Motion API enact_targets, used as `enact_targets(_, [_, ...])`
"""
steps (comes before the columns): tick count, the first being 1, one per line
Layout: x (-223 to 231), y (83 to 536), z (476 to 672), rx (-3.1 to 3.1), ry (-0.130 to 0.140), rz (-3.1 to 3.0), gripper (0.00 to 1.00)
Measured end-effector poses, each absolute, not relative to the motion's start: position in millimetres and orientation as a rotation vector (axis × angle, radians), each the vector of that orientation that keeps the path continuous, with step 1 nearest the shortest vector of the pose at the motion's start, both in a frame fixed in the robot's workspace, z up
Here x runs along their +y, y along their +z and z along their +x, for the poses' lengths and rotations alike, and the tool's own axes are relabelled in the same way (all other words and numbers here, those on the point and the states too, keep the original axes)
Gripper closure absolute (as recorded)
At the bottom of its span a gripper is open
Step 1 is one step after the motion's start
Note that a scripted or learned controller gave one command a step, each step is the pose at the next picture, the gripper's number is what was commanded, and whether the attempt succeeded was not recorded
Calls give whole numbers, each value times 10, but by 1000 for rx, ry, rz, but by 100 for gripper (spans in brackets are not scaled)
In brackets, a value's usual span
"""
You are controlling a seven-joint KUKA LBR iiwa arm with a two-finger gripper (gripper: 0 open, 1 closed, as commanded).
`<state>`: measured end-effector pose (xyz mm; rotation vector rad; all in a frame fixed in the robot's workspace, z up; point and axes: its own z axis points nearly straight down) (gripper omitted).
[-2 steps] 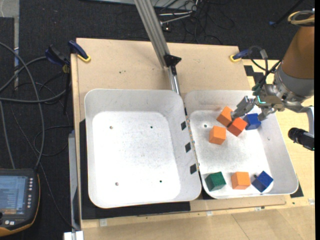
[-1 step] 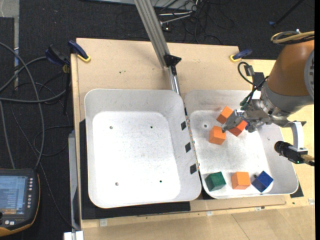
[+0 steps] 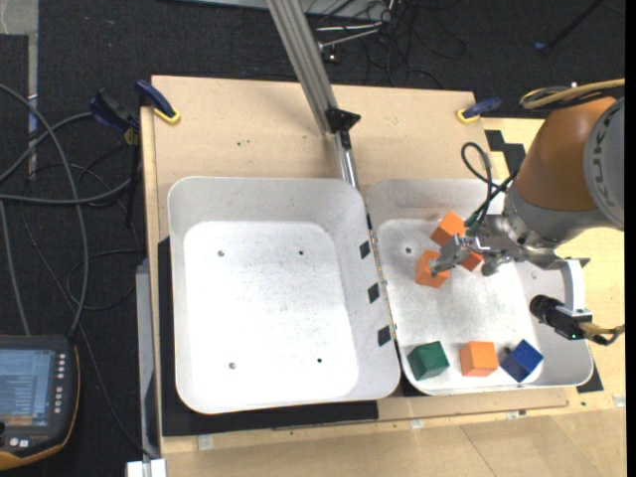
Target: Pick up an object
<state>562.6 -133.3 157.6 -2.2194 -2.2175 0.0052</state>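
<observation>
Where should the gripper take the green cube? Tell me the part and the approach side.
Grip the green cube across its left and right faces, coming straight down. It sits flat with its top exposed; the orange cube stands apart on its right, leaving finger room.

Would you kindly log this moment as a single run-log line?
arm: over right bin | gripper: among orange blocks, grasp unclear | bin front: green block, orange cube, blue block
</observation>
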Motion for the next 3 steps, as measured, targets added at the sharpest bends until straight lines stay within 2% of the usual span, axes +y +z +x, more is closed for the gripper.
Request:
enact_targets(1, [-1225, 1017, 5605, -2216, 5, -2218, 0])
enact_targets(2, [-1236, 1155, 5623, -2221, -1, -2224, 100])
enact_targets(3, [-1228, 1773, 5581, -2228, -6, -2224, 100])
